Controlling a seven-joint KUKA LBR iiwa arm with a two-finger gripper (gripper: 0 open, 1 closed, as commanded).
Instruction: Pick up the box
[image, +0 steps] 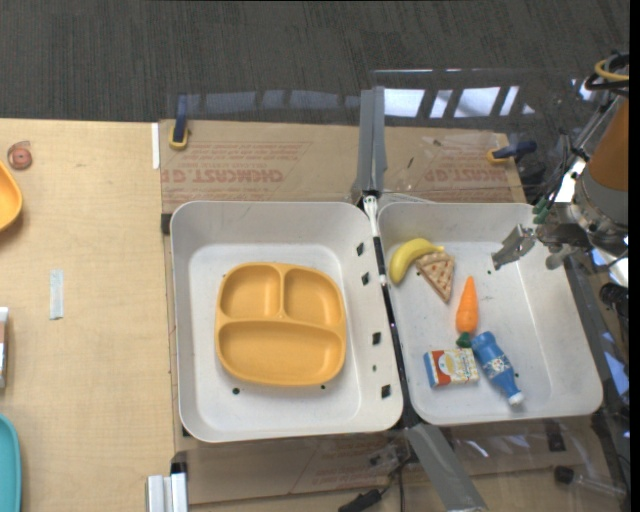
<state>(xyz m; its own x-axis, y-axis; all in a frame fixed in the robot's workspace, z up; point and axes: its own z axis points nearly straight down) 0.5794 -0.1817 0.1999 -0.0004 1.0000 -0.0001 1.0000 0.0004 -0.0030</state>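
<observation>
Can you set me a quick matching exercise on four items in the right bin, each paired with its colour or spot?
Things:
1. banana
2. carrot
3. box
4. bottle

Descriptions:
A. blue, lying on its side with a white cap, touching the box's right side
B. yellow, curved, nearest the bin's upper left corner
C. orange, upright in the view, just above the bottle
D. small carton with an orange edge, lowest left of the group

Pairs: 1-B, 2-C, 3-D, 4-A
</observation>
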